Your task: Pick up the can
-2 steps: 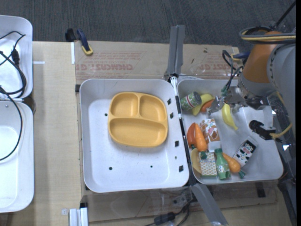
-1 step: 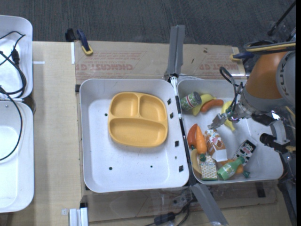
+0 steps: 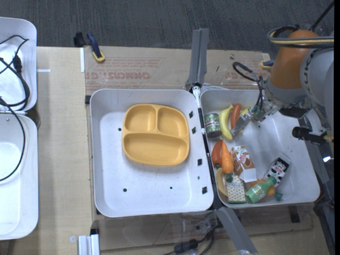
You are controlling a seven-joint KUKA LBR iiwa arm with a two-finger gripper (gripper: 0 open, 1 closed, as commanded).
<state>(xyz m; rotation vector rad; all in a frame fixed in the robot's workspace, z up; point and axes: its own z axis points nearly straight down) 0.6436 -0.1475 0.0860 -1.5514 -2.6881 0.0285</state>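
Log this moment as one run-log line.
stage: approach | gripper: low in right bin, beside banana | can: on its side at bin's left wall, not held | yellow plate: left bin

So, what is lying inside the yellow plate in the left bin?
The yellow plate has three compartments, and all three show bare yellow surface, with no item in them. The part of the left bin floor beneath the plate is covered.

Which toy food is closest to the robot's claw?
The banana. It lies right beside the gripper, between it and the can. The carrot and green bottle lie farther down the bin.
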